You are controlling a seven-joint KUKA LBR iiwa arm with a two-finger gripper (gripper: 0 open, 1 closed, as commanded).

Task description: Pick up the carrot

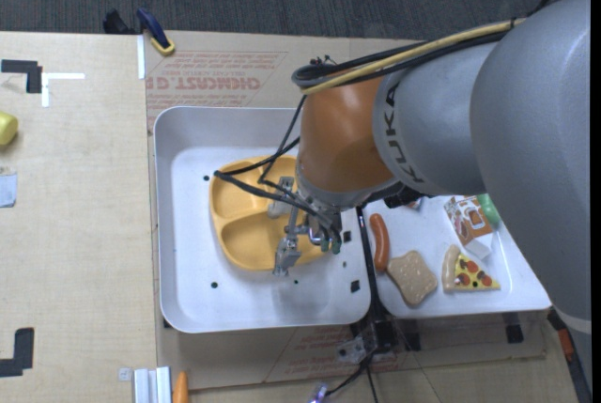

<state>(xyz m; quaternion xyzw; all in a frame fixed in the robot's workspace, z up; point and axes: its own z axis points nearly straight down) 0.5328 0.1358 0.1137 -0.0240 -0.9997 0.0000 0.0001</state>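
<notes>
You cannot tell where the carrot lies; the arm's broad grey and orange body (376, 138) covers the middle of the bench, where the two bins meet. The gripper (300, 246) hangs low in the left bin (188, 298), over the right edge of a yellow divided plate (239, 223); you cannot tell whether it is apart or together, and you see nothing held in it. In the right bin (526, 293), just right of the gripper, a reddish sausage (379, 241) lies lengthwise; a slice of bread (413, 277) sits beside its lower end; a pizza slice (467, 271) lies further right, with a small carton (467, 218) above it.
</notes>
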